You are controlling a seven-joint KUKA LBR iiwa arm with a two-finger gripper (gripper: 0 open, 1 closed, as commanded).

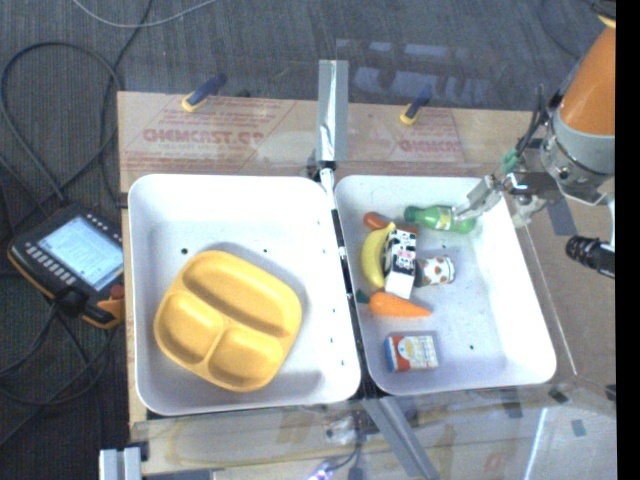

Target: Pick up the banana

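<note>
In right bin (520, 298), banana (375, 255) lying at left wall, long axis twelve-to-six; gripper (478, 200) hovering over green bottle (438, 218), banana sitting toward its eight o'clock; grasp state impossible to tell.

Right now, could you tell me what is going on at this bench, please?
A grey robot arm with an orange band reaches in from the right, its gripper over the far corner of the right bin, beside a green bottle. It is meant to pick up the banana, which lies untouched against the bin's left wall among a carrot, a small carton and other toy food. The left bin holds a yellow divided tray.
</note>
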